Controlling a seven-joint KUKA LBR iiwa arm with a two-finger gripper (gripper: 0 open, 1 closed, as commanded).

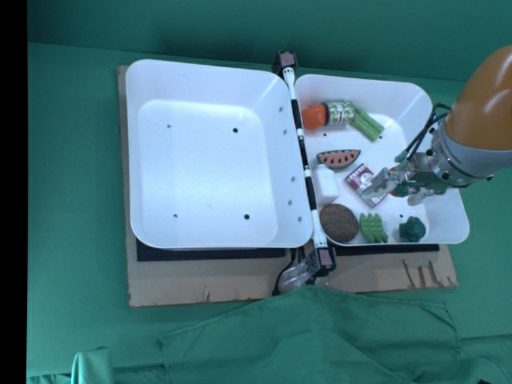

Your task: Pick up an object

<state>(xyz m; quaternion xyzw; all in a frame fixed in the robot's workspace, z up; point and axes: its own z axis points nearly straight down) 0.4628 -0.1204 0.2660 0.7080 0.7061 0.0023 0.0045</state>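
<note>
The gripper (378, 185) hangs over the red packet (358, 176), finger state untellable, and could easily graze the green pods (373, 227) just below it instead.

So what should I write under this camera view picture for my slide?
Robot arm's pincer reaches into the right bin of toy food, over the red packet.

A green-covered desk (72, 174) carries a flat cardboard sheet (240, 290), with two white bins (208, 154) side by side on it.

Light: even and bright, cool green cast
Glare: soft sheen on the shallow white plastic left bin (160, 94)
Shadows: faint
Focus: slightly soft throughout
</note>
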